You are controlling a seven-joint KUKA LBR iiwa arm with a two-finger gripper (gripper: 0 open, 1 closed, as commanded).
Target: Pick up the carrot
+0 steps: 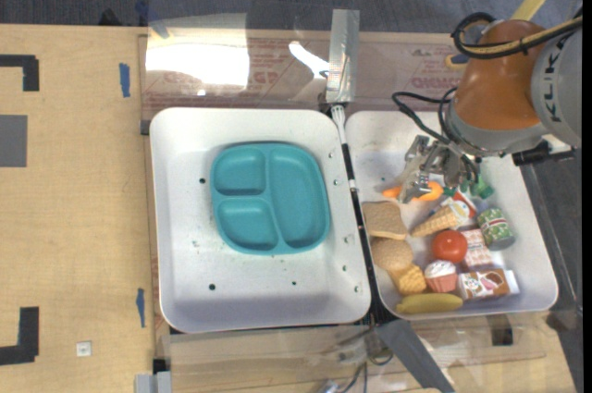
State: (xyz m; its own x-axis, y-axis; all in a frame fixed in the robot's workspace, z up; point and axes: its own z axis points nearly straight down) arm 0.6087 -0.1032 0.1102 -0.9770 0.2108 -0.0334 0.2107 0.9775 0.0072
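The carrot (414, 190) is a small orange piece lying in the right bin (536, 289), near the bin's upper middle, among other toy foods. My gripper (433, 171) hangs directly over it from the grey and orange arm that comes in from the right. Its tip is down at the carrot's level and hides part of it. The carrot's left end pokes out below and to the left of the gripper.
Crowded around the carrot are a toast slice (384, 218), an ice cream cone (444, 217), a tomato (450, 245), a green can (497, 227), a cupcake (440, 276) and a yellow pickle (428, 302). The left bin (176, 271) holds a teal divided plate (271, 197).
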